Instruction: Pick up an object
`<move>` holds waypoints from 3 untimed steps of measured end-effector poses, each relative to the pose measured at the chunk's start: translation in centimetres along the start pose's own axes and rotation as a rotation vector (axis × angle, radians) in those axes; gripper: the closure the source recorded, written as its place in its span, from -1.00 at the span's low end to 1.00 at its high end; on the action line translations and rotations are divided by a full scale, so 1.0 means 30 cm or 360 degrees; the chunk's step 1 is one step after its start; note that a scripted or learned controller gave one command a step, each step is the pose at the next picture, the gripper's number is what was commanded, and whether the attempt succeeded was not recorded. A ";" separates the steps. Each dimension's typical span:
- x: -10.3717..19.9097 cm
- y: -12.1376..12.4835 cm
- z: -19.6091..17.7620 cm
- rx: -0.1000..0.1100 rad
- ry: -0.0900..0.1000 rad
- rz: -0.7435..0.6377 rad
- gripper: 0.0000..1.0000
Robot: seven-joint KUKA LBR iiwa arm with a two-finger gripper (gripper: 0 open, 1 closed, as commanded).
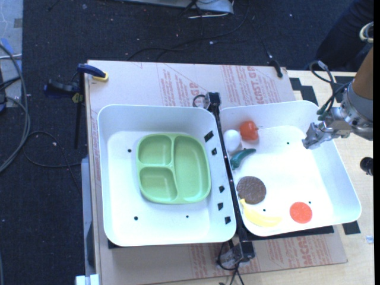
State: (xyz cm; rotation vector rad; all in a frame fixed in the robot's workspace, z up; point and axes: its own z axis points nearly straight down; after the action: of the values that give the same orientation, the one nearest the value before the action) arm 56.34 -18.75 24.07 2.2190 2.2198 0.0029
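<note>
Tool at right bin's far right rim; arm cropped by frame edge. Finger state: cannot tell, too small and blurred. Toy items cluster along bin's left wall: orange ball, brown disc, banana.

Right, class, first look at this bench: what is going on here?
A robot arm reaches in from the right, its gripper over the upper right edge of the right bin, holding nothing visible. That bin contains a banana, a brown disc, an orange-red disc, a white ball and more. The left bin holds a green divided plate.
</note>
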 end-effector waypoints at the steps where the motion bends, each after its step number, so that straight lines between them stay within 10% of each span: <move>1: 0.000 0.003 -0.174 -0.0001 0.0000 0.0000 1.00; 3: 0.339 0.047 -0.178 0.0006 0.0003 -0.0007 1.00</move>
State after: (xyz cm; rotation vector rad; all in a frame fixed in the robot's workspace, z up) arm 57.73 -8.58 29.41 2.2165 2.2276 0.0009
